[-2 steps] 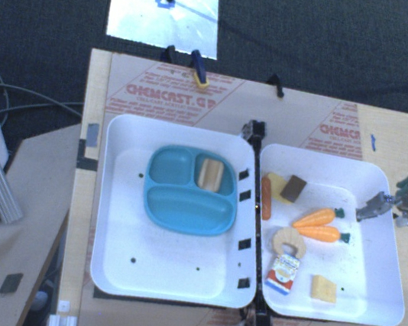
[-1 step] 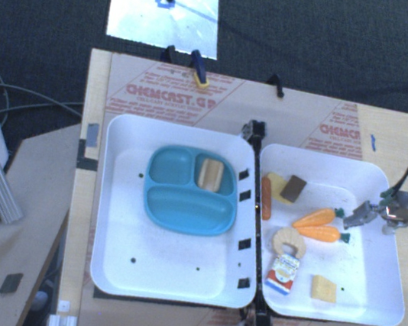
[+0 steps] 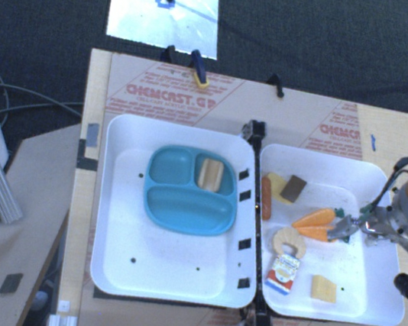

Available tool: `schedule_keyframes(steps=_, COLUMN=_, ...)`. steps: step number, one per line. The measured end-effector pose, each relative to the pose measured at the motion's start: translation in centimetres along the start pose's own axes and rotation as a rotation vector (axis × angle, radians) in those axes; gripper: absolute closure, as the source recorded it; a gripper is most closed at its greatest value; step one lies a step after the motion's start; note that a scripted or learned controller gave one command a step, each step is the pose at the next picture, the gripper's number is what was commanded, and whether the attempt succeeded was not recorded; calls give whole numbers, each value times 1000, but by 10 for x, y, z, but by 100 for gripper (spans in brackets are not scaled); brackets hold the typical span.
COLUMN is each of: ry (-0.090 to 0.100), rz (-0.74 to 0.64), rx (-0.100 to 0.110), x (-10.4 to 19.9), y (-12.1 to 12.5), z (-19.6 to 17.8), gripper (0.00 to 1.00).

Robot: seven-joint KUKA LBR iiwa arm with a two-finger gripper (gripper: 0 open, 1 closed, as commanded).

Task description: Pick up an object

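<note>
the pincer (image 3: 346,228) sits low in the right bin (image 3: 366,305), at the thick end of the carrot (image 3: 314,222); whether its tips are spread or pinching the carrot, cannot tell, too blurred. the carrot is orange, tapered, glossy plastic, lying just left of the pincer. further left and up: a brown square block (image 3: 293,187) and a reddish sausage (image 3: 267,194) along the bin's left wall. below-left of the pincer: a pale round ring-shaped piece (image 3: 290,242) touching a small printed carton (image 3: 283,273). below it, a yellow wedge of cheese (image 3: 324,289). far left of the pincer, the left bin (image 3: 114,259) holds a blue compartment tray (image 3: 190,191), smooth plastic with rounded corners; a tan bread slice (image 3: 211,173) sits in its upper right compartment. both bins are shallow, white, smooth.
</note>
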State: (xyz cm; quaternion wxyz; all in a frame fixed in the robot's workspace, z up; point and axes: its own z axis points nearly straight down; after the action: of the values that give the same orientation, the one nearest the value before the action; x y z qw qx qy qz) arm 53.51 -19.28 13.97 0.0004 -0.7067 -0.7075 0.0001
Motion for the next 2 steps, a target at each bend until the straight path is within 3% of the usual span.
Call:
schedule_keyframes(steps=1, ry=0, rz=0, rx=0, x=0, y=1, z=52, gripper=0)
schedule_keyframes(steps=2, ry=-1, rz=0, rx=-3, x=0, y=1, z=39, gripper=100)
